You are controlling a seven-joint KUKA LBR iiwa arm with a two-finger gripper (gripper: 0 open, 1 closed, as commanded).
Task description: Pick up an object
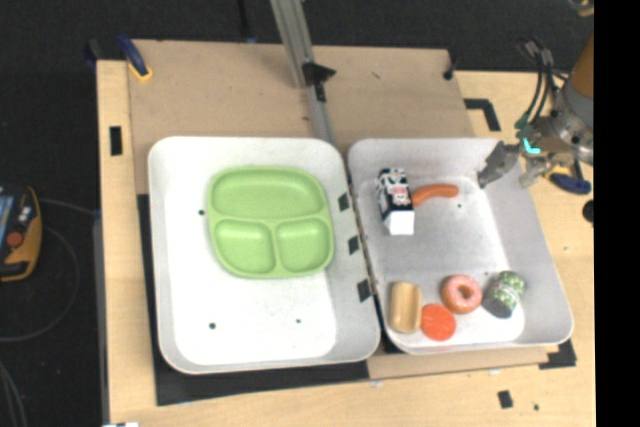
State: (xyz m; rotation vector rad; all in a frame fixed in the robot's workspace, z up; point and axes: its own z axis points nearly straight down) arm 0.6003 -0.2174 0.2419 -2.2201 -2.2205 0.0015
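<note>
My gripper hangs over the upper right edge of the right bin, its two fingers spread open with nothing between them. In that bin lie a black-and-white carton, a white cube just below it, and an orange sausage-like piece to the carton's right. Along the bin's front sit a tan cylinder, a red-orange round piece, a pink donut and a green-and-white lump. The gripper is apart from all of them.
The left bin holds a green divided plate. A grey metal post slants up from behind the seam between the bins. Cables and a blue fitting hang by the wrist at the right.
</note>
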